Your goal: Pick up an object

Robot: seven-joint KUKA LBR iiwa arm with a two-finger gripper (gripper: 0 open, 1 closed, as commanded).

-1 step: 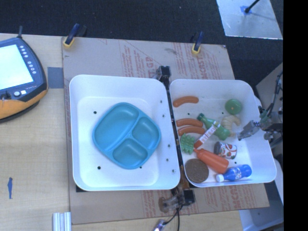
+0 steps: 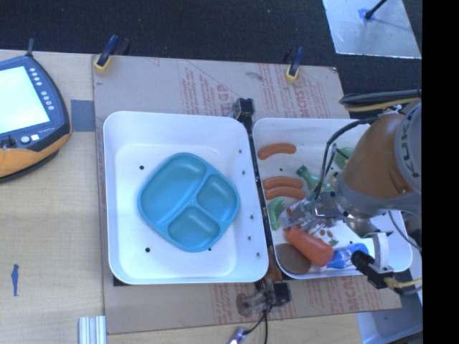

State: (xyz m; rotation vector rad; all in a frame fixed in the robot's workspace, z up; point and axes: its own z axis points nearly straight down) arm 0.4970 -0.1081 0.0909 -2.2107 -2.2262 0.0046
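The right bin (image 2: 267,131) holds several toy foods. Two sausages lie at its left: one (image 2: 277,150) near the back, another (image 2: 284,186) in the middle. An orange carrot-like piece (image 2: 308,244) lies toward the front beside a brown round piece (image 2: 292,259) and a blue piece (image 2: 347,256). Green pieces (image 2: 276,211) sit near the left wall and further back (image 2: 308,174). My gripper (image 2: 313,211) reaches down from the right into the bin's middle, just above the carrot. Its fingers are too small and cluttered to read.
The left bin (image 2: 118,192) holds a blue divided plate (image 2: 188,201). A tablet-like pendant (image 2: 29,113) lies at the far left of the bench. Clamps (image 2: 107,52) (image 2: 293,63) hold the cardboard base at the back. The arm's orange band (image 2: 380,160) covers the right bin's right side.
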